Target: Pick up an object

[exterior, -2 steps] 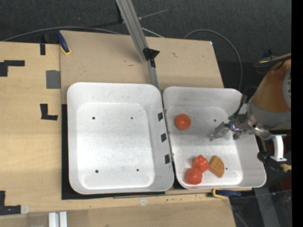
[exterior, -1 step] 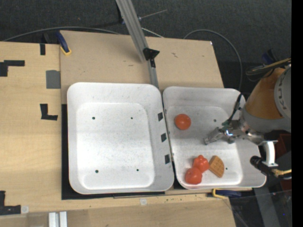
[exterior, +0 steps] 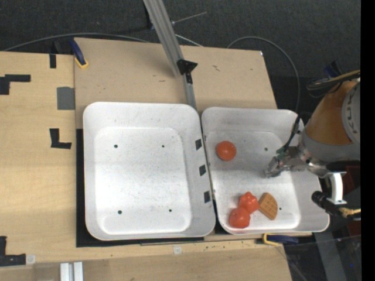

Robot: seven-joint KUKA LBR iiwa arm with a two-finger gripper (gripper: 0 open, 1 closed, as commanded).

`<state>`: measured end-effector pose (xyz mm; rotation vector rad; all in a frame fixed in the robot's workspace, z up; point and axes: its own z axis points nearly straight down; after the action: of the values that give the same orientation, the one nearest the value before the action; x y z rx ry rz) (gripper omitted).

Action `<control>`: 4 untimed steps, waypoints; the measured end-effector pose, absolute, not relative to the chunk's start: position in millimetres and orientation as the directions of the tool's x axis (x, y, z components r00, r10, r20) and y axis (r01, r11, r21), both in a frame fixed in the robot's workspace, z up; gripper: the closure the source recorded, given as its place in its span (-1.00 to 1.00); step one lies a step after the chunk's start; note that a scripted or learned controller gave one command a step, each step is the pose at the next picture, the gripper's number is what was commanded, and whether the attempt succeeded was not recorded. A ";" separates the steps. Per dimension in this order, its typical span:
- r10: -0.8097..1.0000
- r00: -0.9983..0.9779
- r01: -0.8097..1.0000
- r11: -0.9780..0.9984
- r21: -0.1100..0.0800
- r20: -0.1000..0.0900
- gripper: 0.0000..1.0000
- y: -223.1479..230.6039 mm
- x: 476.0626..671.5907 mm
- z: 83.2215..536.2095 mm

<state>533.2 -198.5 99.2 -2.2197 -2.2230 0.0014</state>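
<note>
The grey KUKA arm with the orange band is reaching in from three o'clock, and its two-finger gripper is hanging low over the right-hand shallow white plastic bin, near that bin's three o'clock wall. The tip is showing as a small dark cluster against the white floor; whether the pincer is standing wide or narrow I cannot tell, and nothing is visibly sitting in it.

Four candidates are lying in this bin. A round orange-red ball-like object is resting alone toward ten o'clock from the gripper, well apart from it, with bare floor all around. Toward six and seven o'clock of the gripper, a tan, waffle-textured cracker-shaped piece is lying near the bin's lower edge, just beside a lumpy red pepper-like toy, which is itself touching or nearly touching a rounded red tomato-like object below it.

The left-hand shallow white plastic bin is sitting just beside the right one, their rims meeting at the centre, probably so a picked item can be carried across.

The gripper seems to be hovering between targets, not directly over any of them. The lone ball is looking like the cleaner pick, since the crowded trio near six o'clock could nudge each other.
</note>
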 end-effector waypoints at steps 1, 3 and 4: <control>1.000 -0.001 1.000 0.001 0.004 -0.001 1.00 -193.5 527.4 157.6; 1.000 -0.002 1.000 0.002 0.006 -0.003 1.00 -200.5 535.3 281.9; 1.000 -0.005 1.000 0.005 0.000 0.000 1.00 -158.2 544.8 272.9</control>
<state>544.8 -158.2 272.9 -2.2155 -2.2267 -0.0001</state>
